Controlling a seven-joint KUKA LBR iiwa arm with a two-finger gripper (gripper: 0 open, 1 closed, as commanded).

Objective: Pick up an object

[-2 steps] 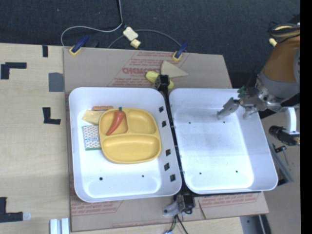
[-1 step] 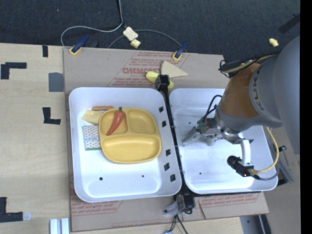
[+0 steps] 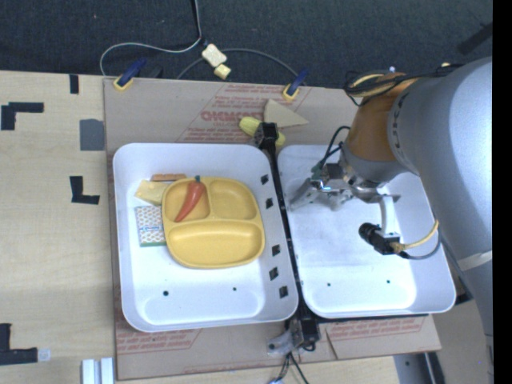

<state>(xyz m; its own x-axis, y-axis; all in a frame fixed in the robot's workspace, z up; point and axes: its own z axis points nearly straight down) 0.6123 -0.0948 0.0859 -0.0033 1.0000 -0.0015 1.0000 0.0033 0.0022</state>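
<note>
Start at the near edge, operator: you have the light wooden bench running under a sheet of brown cardboard, and on that sit two shallow white bins side by side. In the left bin the near part of the floor is bare white with a couple of small dark marks. Move a little farther in and you meet the yellow divided plate, lying flat in the far half of that bin. A red chili pepper lies slanted in the plate's far-left compartment. Just beside the plate's left rim there is a small patterned packet, and a pale yellow wedge sits just beyond it, both touching or nearly touching the plate. Now swing right: over the right bin the grey arm reaches in from the right, orange band above the wrist, and a black cable fitting hangs over the bin floor. The claw is down at the far-left part of the right bin, near the divider between the bins, its fingers spread apart with nothing between them. Farthest off, on the cardboard behind the bins, you can see a yellow clamp and a tan wedge.
</note>
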